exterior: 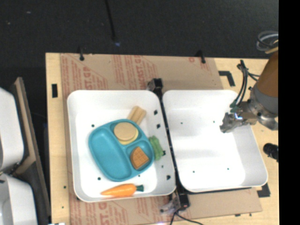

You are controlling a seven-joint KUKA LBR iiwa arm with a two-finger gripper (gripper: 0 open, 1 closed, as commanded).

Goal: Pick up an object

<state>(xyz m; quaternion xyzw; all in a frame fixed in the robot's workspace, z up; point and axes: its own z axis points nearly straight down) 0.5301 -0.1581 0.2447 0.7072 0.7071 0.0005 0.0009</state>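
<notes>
Dark floor [140, 18] behind wooden bench [117, 69]; white furniture [9, 125] at left.

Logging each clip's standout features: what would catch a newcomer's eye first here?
The bright blue plastic divided tray in the left white bin, carrying a round tan disc and a brown waffle-like piece. An orange toy carrot lies below it, and the grey gripper hangs over the right white bin.

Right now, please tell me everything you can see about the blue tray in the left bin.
The blue tray looks like smooth plastic, rounded, with three compartments. It lies flat and turned at a slant in the left bin. A round tan biscuit sits in its upper compartment, a brown waffle piece in its right one. A green piece touches its right rim; a carrot lies just below it.
</notes>
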